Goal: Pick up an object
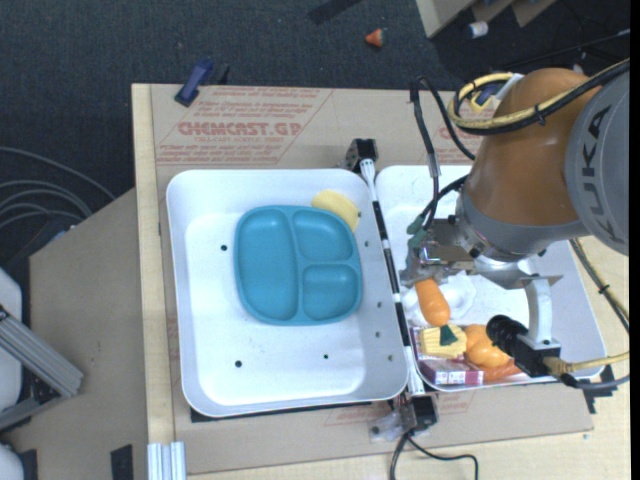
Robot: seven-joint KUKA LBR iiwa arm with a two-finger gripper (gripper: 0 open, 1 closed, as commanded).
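The gripper (432, 268) sits low over the right bin (590, 318), by its left wall. An orange carrot (432, 303) lies right below it, touching or nearly. Can't tell whether it's grasped.

Two shallow white bins: left bin (200, 298) and right bin (590, 318), side by side at nine and three o'clock. One blue divided tray (297, 265), with three compartments, in the left bin. One yellow object (337, 206) at one o'clock from the tray. One carrot-like orange piece (432, 301) in the right bin. One corn-like yellow piece (440, 340) at six o'clock from it. One round orange item (481, 349) just beside the corn. One robot arm (530, 168).
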